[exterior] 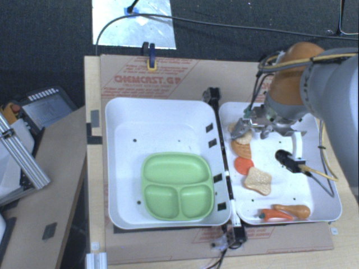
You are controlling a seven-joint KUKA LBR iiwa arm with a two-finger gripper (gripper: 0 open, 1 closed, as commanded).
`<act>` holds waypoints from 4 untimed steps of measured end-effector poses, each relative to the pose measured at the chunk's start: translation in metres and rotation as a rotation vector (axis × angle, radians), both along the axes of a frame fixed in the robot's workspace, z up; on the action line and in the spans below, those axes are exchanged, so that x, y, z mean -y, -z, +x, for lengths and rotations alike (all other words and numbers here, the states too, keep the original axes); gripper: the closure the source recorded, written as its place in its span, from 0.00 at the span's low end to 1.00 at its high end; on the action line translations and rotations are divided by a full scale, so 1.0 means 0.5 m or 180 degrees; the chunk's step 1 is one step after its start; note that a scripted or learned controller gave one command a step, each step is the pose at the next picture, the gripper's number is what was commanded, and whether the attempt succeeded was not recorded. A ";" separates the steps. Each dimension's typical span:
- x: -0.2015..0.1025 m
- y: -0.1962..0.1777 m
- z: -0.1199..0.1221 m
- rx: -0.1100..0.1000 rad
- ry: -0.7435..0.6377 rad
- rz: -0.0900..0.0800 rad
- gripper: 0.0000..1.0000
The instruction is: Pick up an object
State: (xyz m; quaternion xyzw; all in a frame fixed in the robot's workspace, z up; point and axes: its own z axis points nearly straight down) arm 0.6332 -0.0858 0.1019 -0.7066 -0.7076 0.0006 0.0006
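Observation:
My gripper [243, 130] hangs low over the upper left part of the right bin [322, 206]. Directly beneath and in front of it lies a tan round cracker [242, 149], partly covered by the gripper. A red round slice [244, 165] sits just in front of the cracker. A piece of toast [258, 181] lies in front of that. Along the bin's front wall rests an orange carrot-like piece [286, 211] with a red end.
The left bin [120, 116] holds a green divided plate [176, 185] in its front half. A black clip divider [220, 150] runs between the bins. The grey arm [328, 88] spans the right bin's back right corner.

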 end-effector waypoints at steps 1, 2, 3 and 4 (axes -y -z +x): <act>-0.001 0.035 0.001 0.0007 0.0001 -0.0001 0.00; 0.000 0.011 0.003 0.0018 0.0000 -0.0001 1.00; 0.003 -0.111 -0.009 0.0025 0.0007 -0.0002 1.00; 0.007 -0.208 0.011 0.0024 -0.0006 -0.0002 1.00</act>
